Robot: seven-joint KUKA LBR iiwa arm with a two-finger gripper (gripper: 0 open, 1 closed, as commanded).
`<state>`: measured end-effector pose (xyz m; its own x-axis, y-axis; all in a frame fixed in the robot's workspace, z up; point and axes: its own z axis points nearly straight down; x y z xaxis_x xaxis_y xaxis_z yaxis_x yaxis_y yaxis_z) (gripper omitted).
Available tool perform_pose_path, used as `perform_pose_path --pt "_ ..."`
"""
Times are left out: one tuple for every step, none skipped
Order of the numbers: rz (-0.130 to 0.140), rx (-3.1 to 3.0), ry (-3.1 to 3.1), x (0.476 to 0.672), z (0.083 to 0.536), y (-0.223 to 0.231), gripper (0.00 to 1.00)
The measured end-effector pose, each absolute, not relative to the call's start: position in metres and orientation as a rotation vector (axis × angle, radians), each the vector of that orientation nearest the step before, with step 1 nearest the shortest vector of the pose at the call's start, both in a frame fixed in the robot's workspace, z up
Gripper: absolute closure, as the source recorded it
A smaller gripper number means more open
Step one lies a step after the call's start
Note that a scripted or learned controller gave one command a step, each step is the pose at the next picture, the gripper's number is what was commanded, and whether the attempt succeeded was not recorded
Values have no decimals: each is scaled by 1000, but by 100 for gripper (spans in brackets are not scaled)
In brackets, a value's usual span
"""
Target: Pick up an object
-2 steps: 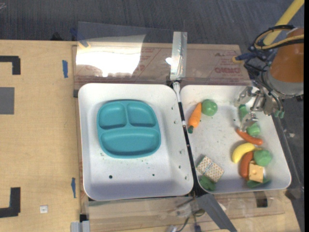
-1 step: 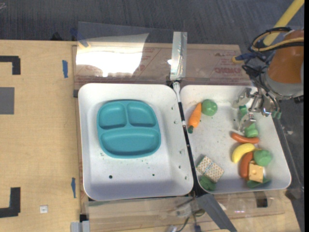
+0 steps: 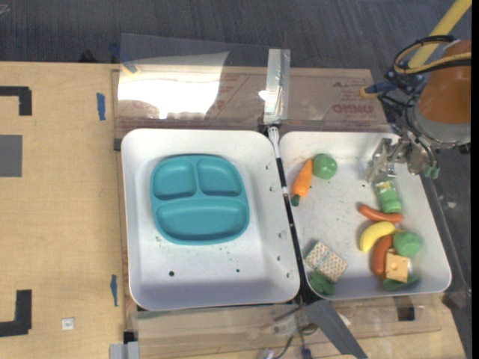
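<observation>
In the right-hand shallow white bin (image 3: 441, 268), near its far right wall, a small green-and-white block-like toy (image 3: 388, 197) sits directly under the two-finger metal gripper (image 3: 389, 172); this looks like the target, though which object the program intends cannot be confirmed. Finger state of the gripper: cannot tell, the metal parts blur together at this angle, and nothing is visibly held between them.

Risks, judged from the layout. The green toy touches or nearly touches a red-orange sausage-shaped toy (image 3: 379, 214), with a yellow plastic banana (image 3: 376, 235) just beyond. A descent slightly off line could pinch two items or shove the cluster apart. The bin wall is near; a finger could catch it. Small smooth plastic probably slips from a shallow pinch.

Elsewhere in that bin: an orange plastic carrot (image 3: 302, 179) beside a round green ball-shaped toy (image 3: 325, 166), well apart from the gripper; a patterned flat square packet (image 3: 325, 261) near the front edge.

The left white bin (image 3: 135, 275) holds a teal divided plastic plate (image 3: 200, 199). Both bins rest on a pale plywood bench (image 3: 56, 200); a clear plastic sheet (image 3: 179, 88) lies behind them, dark grey floor (image 3: 224, 6) beyond.
</observation>
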<state>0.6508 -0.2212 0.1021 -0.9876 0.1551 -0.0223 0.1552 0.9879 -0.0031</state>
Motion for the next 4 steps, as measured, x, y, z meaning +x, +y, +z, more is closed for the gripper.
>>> perform_pose_path --pt "0 336 3113 658 112 -187 100" --pt "-1 266 3122 656 89 -152 100" --pt "2 292 3120 661 89 -125 100" --pt "2 297 3119 657 89 -103 100"
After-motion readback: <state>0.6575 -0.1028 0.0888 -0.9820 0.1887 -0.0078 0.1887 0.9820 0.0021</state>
